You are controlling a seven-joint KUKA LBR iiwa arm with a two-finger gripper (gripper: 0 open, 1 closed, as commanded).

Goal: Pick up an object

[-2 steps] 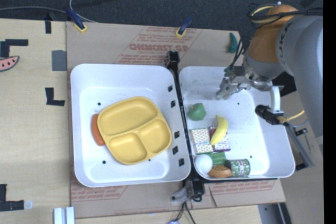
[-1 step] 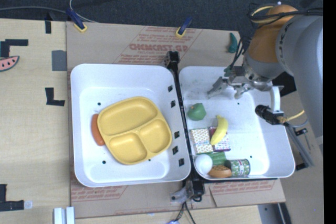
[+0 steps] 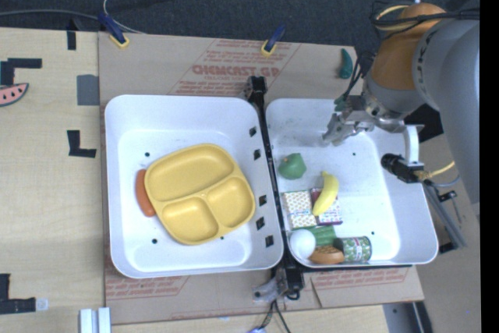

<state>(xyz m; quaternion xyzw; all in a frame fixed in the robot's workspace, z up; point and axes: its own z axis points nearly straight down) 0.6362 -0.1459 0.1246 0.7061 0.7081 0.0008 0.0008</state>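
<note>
Camera view puts my hand [image 3: 337, 130] low over the upper part of the right bin [image 3: 405, 230], nothing between its fingers that I can see; how far they are spread I cannot tell. Below it lie a green piece [image 3: 292, 164], a banana [image 3: 326, 193] on a patterned packet [image 3: 300, 207], a white egg [image 3: 302, 243] and a can [image 3: 355, 249]. The left bin [image 3: 125, 168] holds a yellow divided tray [image 3: 199, 192].

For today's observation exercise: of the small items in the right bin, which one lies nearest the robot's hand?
The green item, lying alone towards the bin's upper left. It sits closest to the hand; the banana and the rest cluster further down, at the bin's near edge.
</note>
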